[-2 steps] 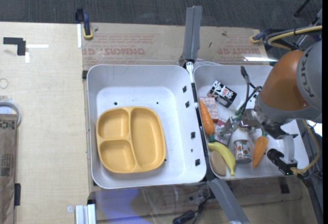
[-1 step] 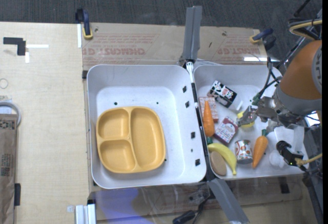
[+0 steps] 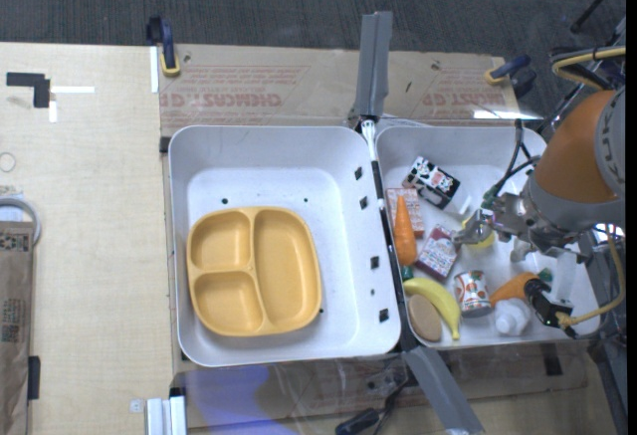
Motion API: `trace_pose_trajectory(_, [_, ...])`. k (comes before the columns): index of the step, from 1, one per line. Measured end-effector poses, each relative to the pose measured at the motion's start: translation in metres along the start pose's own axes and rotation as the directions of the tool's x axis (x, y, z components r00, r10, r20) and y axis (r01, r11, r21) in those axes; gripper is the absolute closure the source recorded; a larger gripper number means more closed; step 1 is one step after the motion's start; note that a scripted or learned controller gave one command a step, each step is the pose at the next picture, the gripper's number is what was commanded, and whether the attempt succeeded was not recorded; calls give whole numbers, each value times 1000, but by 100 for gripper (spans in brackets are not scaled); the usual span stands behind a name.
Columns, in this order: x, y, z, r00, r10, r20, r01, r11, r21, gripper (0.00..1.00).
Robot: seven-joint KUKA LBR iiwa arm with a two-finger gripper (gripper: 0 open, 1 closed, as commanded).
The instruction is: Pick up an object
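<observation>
Whether the jaws were clenched, you could not tell; gripper (image 3: 485,227) hung over the right bin (image 3: 453,139) near its right edge.

Bright even overhead light, soft shadows, sharp focus, slight graininess.

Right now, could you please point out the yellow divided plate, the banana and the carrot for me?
yellow divided plate (image 3: 256,270), camera view, on the ridge between its compartments.
banana (image 3: 439,301), camera view, on the middle of its curved body.
carrot (image 3: 404,232), camera view, on the middle of its orange body.
</observation>
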State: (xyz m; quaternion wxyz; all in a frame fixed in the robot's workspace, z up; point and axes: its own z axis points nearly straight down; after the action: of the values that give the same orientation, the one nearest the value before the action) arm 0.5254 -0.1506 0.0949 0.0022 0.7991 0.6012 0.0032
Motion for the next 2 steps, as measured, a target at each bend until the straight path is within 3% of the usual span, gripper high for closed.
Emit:
trace_pose_trajectory(1, [-52, 15, -43, 996, -92, 2, 92, 996, 14, 0])
trace_pose_trajectory(2, [-60, -26, 6, 998, 67, -7, -67, 998, 15, 0])
